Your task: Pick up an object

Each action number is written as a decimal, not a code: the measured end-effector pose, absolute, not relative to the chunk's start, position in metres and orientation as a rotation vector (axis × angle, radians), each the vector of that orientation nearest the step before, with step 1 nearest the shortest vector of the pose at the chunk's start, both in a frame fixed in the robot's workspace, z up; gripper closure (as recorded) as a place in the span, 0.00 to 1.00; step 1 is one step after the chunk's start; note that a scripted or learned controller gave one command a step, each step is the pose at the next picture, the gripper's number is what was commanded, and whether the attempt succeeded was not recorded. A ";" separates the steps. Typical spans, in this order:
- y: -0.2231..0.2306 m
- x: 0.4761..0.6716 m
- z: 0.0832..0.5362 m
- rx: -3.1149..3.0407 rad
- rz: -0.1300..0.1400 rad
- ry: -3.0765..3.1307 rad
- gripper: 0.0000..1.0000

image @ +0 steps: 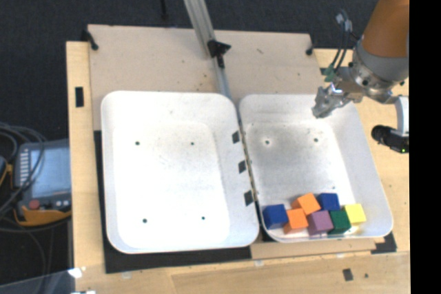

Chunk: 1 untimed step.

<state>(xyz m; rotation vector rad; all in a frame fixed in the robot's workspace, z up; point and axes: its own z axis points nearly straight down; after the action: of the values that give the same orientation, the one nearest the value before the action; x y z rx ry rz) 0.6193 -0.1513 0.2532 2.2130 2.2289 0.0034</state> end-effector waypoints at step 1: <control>-0.107 0.626 0.255 2.214 0.002 2.229 1.00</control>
<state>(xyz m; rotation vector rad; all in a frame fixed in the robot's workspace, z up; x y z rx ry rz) 0.6262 -0.1068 0.2546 2.2138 2.2292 0.0018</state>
